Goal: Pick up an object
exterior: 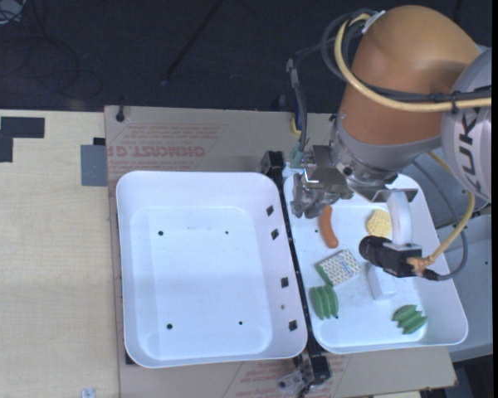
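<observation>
Gripper (311,196) low at the right bin's (436,293) top-left corner, nothing visibly held.
Whether it is released or clenched, I cannot tell from up here. The nearest target is the orange sausage (328,227), lying just beside the gripper toward the bin's middle. A checkered packet (339,266) sits below that, green pea pods (324,301) lie by the left wall, another green pod (409,318) rests near the bottom-right corner, and a yellow disc (378,220) is partly hidden by the robot. Best play, I'd say: centre over the orange sausage, close across its narrow width, stay clear of the bin wall, and lift straight up. The left bin (199,280) lies alongside.
</observation>
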Robot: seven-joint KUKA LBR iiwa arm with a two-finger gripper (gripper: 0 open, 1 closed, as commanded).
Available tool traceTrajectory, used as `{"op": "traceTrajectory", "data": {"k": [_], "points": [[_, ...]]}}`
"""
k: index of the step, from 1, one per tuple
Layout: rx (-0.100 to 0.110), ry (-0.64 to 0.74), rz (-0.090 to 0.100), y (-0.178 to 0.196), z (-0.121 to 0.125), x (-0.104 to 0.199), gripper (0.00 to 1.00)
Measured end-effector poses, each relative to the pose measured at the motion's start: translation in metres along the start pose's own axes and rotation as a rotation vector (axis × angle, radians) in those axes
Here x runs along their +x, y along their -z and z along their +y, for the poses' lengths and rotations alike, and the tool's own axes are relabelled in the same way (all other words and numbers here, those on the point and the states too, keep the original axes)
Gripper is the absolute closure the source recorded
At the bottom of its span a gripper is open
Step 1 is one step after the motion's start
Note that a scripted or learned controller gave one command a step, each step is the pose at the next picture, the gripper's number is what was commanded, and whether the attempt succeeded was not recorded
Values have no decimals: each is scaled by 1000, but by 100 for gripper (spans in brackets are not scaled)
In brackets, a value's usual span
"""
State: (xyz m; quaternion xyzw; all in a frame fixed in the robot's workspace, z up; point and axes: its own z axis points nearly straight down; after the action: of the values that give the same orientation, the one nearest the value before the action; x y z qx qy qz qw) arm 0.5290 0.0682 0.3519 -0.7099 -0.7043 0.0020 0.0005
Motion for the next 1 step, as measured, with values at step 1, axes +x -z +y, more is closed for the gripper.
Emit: {"op": "traceTrajectory", "data": {"k": [1], "points": [[-11,11,3,88,38,27,100]]}}
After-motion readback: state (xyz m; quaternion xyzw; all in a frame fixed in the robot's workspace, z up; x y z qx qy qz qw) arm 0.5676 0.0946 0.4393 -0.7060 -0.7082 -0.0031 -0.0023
